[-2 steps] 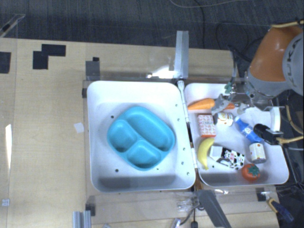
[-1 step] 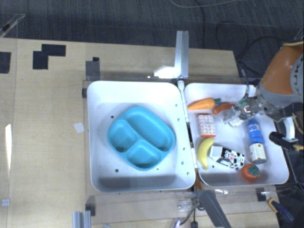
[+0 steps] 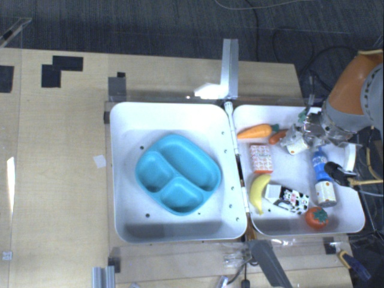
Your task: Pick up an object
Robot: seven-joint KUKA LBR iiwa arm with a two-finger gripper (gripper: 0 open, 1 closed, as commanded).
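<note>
In the right bin [image 3: 354,221], at its far side, my gripper [image 3: 298,138] hangs low, just right of an orange carrot [image 3: 254,131] and a small red piece [image 3: 277,138]. Around it lie a pink checkered block [image 3: 261,158], a yellow banana [image 3: 258,192], a black-and-white spotted item [image 3: 292,199], a red tomato [image 3: 317,218] and a small bottle with a blue top [image 3: 323,182]. Nothing can be seen held by the gripper.
The left bin [image 3: 126,221] holds a blue divided plate [image 3: 178,173]. A metal post [image 3: 230,68] stands behind the wall between the bins. The grey arm with its orange band [image 3: 354,95] comes in from the right over the right bin's far corner.
</note>
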